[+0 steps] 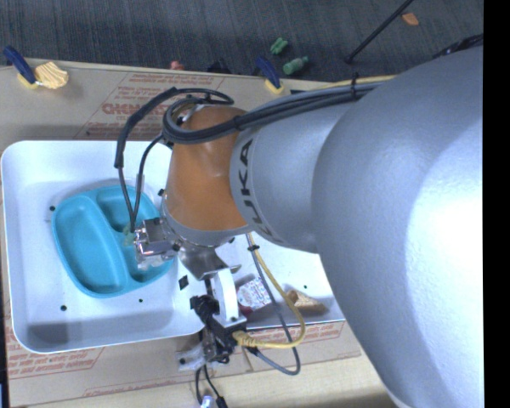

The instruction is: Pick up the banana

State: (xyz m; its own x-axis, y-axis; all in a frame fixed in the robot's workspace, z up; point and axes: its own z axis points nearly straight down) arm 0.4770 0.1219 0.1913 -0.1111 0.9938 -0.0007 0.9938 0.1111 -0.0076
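- One arm (365, 185), grey, reaching in from the right, orange band (204, 168) above the downward-turned wrist.
- Gripper (151, 245) at the right edge of blue dish (89, 245), left bin (17, 228); whether parted or closed cannot be told.
- Banana: position cannot be told.

You are looking at two white bins, the left bin (21, 253) and the right bin (304, 272). One blue dish (89, 236) is lying in the left, while one red-and-white packet (255, 294) and perhaps one tan piece (308, 301) are lying in the right.
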